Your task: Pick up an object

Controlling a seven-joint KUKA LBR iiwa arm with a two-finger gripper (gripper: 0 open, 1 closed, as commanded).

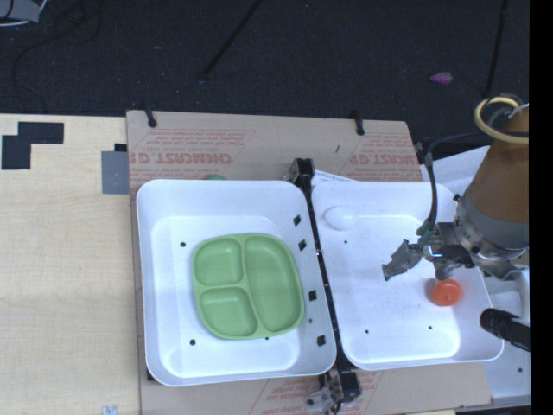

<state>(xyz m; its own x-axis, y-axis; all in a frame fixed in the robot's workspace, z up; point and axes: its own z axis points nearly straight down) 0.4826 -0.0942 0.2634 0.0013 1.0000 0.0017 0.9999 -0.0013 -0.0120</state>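
Wooden bench [60, 258], cardboard sheet [259, 150], dark floor [259, 33].

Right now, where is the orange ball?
The orange ball lies in the right bin, near its right wall, just below and right of the tool.

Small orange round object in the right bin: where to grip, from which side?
Grip the small orange round object across its middle, coming straight down. It looks round, so no side is favoured, and it sits on the right white bin floor with room for the gripper fingers.
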